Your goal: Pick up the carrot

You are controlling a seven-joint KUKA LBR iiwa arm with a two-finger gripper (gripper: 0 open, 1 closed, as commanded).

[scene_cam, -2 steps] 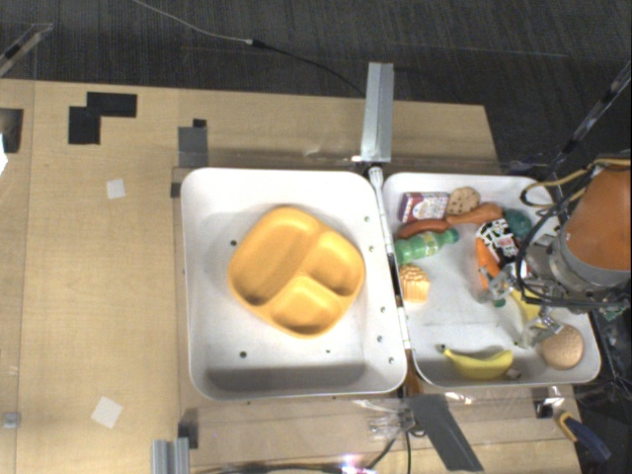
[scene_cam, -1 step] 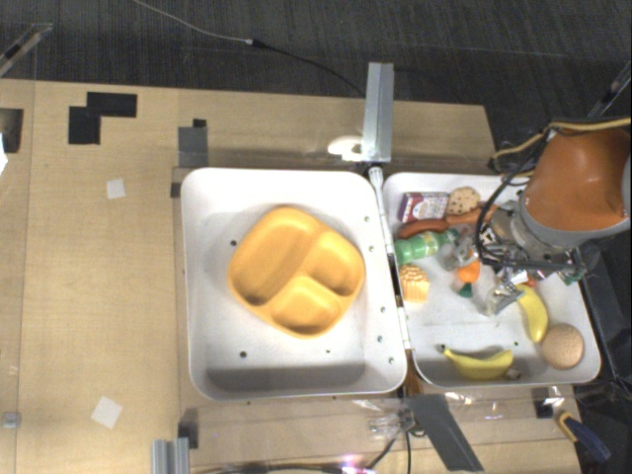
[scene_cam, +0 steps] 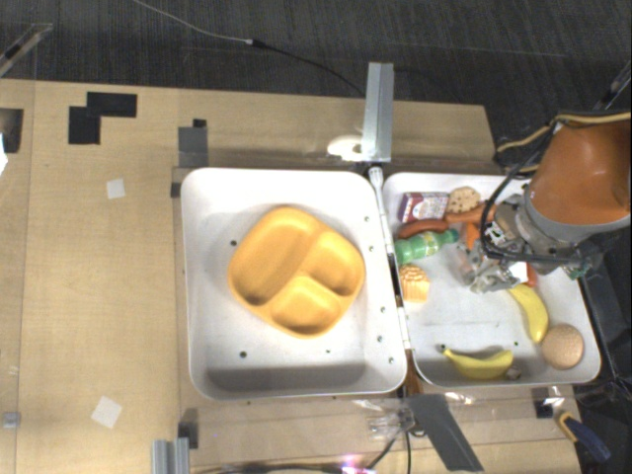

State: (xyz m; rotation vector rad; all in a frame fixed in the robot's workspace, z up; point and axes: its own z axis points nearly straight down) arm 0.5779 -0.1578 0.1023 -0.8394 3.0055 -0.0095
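Nearest the lens, a banana (scene_cam: 478, 361) lies along the front wall of the right bin (scene_cam: 592, 368), and that bin serves as the landmark for everything else. A second banana (scene_cam: 531, 310) sits nearer its right side, with a round brown bun-like thing (scene_cam: 563, 346) in its front right corner. Toward its back wall are a purple packet (scene_cam: 427, 205) and a cookie (scene_cam: 462, 200), then a red sausage (scene_cam: 425, 230) and a green bottle (scene_cam: 423, 247) by its left wall, with a small orange-and-white piece (scene_cam: 415, 283) just in front of them.

What I take to be the carrot (scene_cam: 473, 233) shows as a thin orange sliver in the bin's middle back, mostly hidden by the wrist. The gripper (scene_cam: 486, 273) is down inside the bin, just in front of that sliver; whether it is apart or closed I cannot tell, since the tips blur into the clutter.

As I judge it, the approach is made, but nothing shows the carrot grasped or raised, so the grasp and the lift remain. Left of the bin, the other bin (scene_cam: 197, 265) holds a yellow divided plate (scene_cam: 296, 270)
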